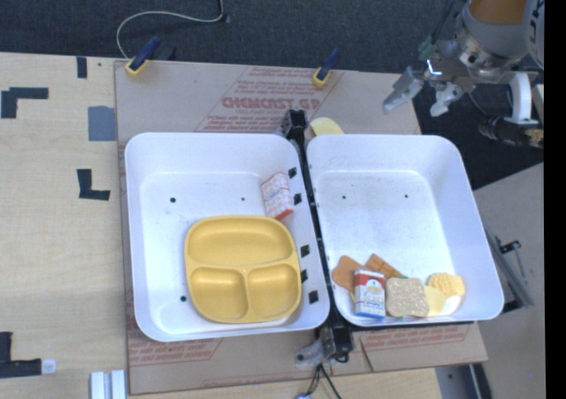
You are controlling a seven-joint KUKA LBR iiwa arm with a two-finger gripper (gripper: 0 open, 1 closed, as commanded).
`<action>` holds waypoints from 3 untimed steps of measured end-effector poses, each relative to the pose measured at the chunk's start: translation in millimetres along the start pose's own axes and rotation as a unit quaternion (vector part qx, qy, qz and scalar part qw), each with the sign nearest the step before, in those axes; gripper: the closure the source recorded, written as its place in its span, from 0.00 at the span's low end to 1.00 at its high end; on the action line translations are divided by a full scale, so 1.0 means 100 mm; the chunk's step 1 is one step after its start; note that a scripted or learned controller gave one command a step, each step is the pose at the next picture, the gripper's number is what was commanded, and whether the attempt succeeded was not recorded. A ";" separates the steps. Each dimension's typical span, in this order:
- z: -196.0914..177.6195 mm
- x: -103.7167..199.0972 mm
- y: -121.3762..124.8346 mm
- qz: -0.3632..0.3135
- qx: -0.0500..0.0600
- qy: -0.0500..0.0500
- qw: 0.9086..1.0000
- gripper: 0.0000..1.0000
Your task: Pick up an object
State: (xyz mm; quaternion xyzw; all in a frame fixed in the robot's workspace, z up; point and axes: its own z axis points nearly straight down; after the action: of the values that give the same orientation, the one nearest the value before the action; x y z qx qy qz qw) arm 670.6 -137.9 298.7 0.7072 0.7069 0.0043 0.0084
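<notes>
Gripper sits off the bins, above the far right corner of the right bin, over the dark floor past the bench edge. Two fingers visibly spread apart, nothing between them; jaws wide and holding nothing.

Candidate objects, relative to the jaws:
- Small red-and-white carton: well to the left and nearer the camera, in the left bin, close to the divider, tilted.
- Yellow divided tray: further left and nearer still, lying flat in the left bin's near half.
- Cluster in the right bin's near edge, well apart from the jaws and nearly straight toward the camera: red-and-white can, brownish cracker-like slice touching it on its right, pale yellow pieces beyond that, orange flat pieces behind the can.

Pale yellow item outside the bins, left of the jaws, just past the divider's far end; identity unclear
</notes>
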 end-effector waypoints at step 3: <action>2.14 0.39 -0.14 -0.001 0.010 0.002 1.000 0.00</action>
State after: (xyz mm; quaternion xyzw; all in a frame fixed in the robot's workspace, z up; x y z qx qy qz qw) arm 660.7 -99.9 84.6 0.7064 0.7078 -0.0008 -0.0001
